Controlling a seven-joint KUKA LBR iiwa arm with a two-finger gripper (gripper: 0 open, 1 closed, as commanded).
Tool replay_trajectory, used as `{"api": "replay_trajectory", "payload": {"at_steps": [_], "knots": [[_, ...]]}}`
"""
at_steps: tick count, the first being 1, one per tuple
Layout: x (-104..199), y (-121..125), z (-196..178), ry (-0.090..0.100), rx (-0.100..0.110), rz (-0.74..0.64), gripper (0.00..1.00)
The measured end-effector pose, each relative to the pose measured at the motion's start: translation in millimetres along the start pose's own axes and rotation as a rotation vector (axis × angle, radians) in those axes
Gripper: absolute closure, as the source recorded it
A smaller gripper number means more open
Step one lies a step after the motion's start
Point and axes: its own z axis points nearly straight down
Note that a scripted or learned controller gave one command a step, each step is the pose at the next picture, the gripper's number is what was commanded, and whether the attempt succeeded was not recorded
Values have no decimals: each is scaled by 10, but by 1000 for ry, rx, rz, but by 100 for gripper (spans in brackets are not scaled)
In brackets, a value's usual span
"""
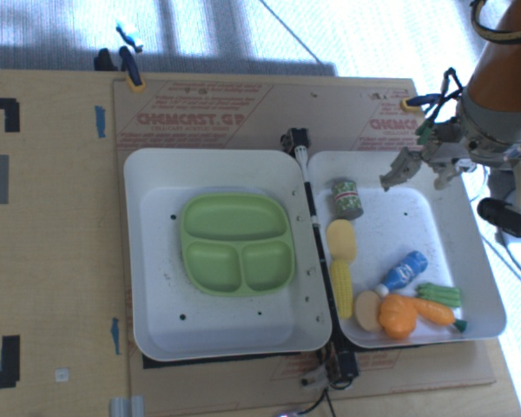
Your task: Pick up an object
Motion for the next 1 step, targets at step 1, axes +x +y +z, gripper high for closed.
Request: {"api": "replay_trajectory", "payload": {"at_steps": [1], "knots": [[499, 281, 844, 0, 2, -1, 0]]}}
